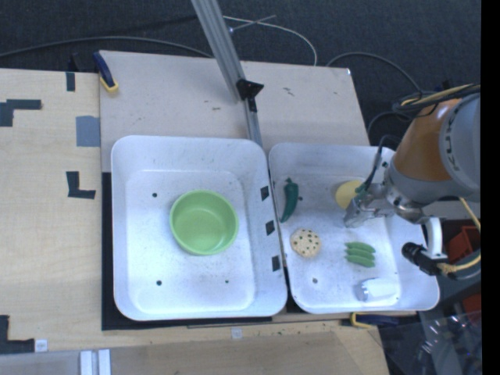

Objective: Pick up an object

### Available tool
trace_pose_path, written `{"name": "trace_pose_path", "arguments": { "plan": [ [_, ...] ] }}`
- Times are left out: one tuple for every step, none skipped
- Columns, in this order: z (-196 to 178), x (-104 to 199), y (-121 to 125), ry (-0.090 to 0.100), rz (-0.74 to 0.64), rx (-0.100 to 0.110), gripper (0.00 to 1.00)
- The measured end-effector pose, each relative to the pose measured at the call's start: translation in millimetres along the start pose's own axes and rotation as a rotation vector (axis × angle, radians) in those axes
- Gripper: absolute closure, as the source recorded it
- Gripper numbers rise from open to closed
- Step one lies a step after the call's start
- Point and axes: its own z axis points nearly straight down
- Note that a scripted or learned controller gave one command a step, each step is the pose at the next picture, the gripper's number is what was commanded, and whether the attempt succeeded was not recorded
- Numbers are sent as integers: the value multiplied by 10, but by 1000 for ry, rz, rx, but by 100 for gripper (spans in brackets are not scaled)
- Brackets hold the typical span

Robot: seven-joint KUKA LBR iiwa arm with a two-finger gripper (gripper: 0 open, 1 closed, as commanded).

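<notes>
The right bin (328, 162) holds a dark green pepper (290, 198), a round cookie (305, 243), a green pea pod (360, 253), a white object (378, 290) and a yellow object (347, 193). My gripper (360, 212) hangs low in this bin, just right of and below the yellow object and above the pea pod. Nothing shows between its tips. The arm's orange band (422, 143) rises to the right.
The left bin (137, 158) holds a light green bowl (204, 222). A slanted metal pole (223, 37) crosses the top and ends near the divide between the bins. Cables lie on the dark floor behind the bench.
</notes>
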Motion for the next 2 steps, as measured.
{"name": "trace_pose_path", "arguments": {
  "plan": [
    [-627, 35, 29, -1, 0, -7, 100],
    [-1054, 26, 63, -1, 1, -6, 100]
  ]
}}
